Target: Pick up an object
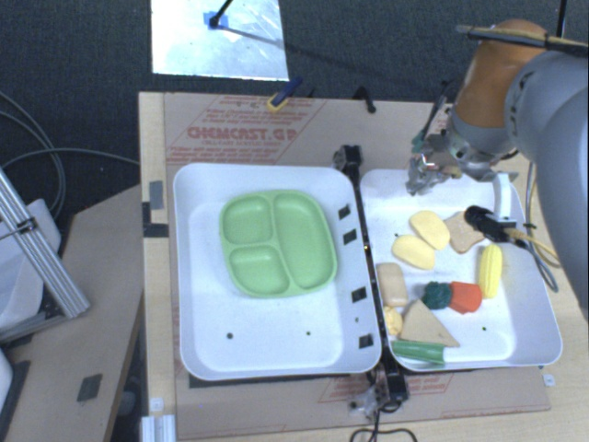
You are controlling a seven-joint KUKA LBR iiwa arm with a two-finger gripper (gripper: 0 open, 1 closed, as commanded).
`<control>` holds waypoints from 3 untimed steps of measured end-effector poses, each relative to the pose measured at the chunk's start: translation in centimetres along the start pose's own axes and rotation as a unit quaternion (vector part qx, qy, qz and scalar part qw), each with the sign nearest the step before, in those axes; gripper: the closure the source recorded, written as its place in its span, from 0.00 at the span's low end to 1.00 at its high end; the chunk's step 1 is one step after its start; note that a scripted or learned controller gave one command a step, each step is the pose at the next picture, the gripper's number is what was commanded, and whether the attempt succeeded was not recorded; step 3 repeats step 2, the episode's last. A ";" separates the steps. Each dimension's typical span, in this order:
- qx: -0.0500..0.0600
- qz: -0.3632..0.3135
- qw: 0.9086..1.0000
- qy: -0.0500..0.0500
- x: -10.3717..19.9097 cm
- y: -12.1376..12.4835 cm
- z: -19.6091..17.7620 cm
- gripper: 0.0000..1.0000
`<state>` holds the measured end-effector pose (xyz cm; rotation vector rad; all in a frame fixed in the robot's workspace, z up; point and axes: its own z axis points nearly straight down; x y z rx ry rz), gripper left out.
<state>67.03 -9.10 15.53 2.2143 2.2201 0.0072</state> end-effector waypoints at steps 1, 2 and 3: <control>0.001 -0.003 1.000 0.001 4.9 0.0 -3.2 1.00; 0.001 -0.004 1.000 0.002 11.0 0.0 -5.2 1.00; 0.001 -0.004 1.000 0.002 11.0 0.0 -5.2 1.00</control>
